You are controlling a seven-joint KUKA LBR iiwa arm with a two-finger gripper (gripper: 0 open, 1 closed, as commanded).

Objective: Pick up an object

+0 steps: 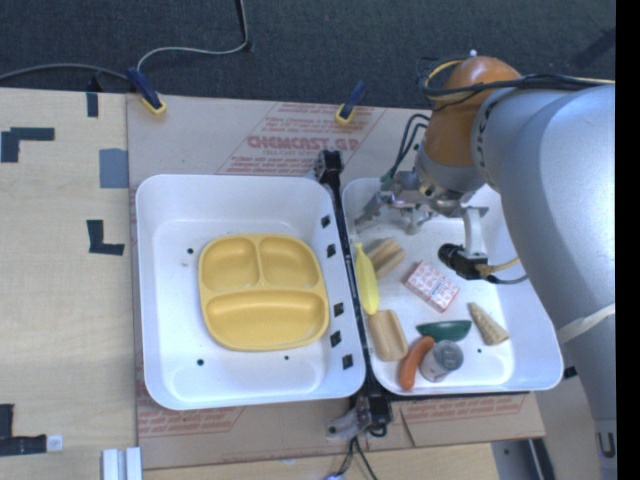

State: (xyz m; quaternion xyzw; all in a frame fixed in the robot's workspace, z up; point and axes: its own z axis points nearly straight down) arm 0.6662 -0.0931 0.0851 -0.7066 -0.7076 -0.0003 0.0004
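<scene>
My gripper hangs over the far left part of the right bin, just above a tan bread piece. Its two fingers stand apart, open, with nothing between them. Below in that bin lie a yellow banana, a pink checkered box, a tan wedge, a green piece, a bread roll, an orange carrot and a grey round item.
The left bin holds a yellow divided plate. A black divider runs between the bins. The grey arm covers the right bin's far right side. Cables hang near the wrist.
</scene>
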